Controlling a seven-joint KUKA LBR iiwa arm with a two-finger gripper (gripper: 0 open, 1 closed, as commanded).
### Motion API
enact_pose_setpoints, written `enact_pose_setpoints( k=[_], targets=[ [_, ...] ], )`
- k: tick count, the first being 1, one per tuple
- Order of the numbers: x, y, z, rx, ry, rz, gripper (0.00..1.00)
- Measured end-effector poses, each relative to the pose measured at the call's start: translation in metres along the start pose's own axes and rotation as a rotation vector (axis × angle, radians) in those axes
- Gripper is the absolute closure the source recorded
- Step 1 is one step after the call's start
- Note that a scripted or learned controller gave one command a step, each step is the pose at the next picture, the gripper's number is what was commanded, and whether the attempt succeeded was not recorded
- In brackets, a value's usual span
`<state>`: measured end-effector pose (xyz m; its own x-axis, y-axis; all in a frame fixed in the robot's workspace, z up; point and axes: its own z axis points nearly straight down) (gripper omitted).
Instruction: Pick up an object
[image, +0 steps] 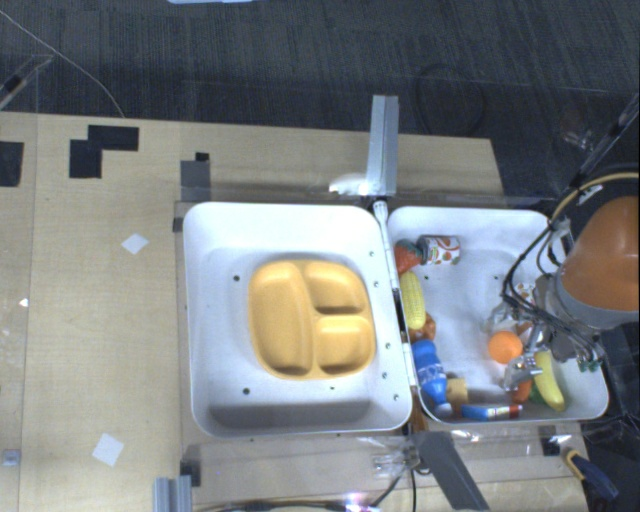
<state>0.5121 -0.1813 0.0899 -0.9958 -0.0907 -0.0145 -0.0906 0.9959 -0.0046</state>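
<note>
While the arm (600, 260) reaches low into the right bin (480, 232), nothing looks lifted, so the pick seems to be at the closing-in stage, with the grab and the lift both left to do. The claw (522, 368) sits down among the toys near the bin's front right corner, just beside an orange ball (505, 347) and a yellow banana (548, 381), close enough that it may be touching one of them. Cables and the wrist crowd that spot, so I cannot tell how far the claw is spread or whether it has hold of anything. The other candidates lie along the bin's left wall: a corn cob (411, 298), a blue bottle (430, 368), a small can (440, 250) toward the back, and a marker-like stick (488, 410) at the front edge. The left bin (210, 330) holds a yellow divided tray (310, 318), well apart from the claw. Both bins rest on the wooden desk (90, 320)
</note>
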Motion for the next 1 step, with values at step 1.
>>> enact_pose_setpoints(
  k=[1],
  targets=[
    [-0.0434,0.021,-0.0224,0.0,0.009,0.759,0.0]
  ],
)
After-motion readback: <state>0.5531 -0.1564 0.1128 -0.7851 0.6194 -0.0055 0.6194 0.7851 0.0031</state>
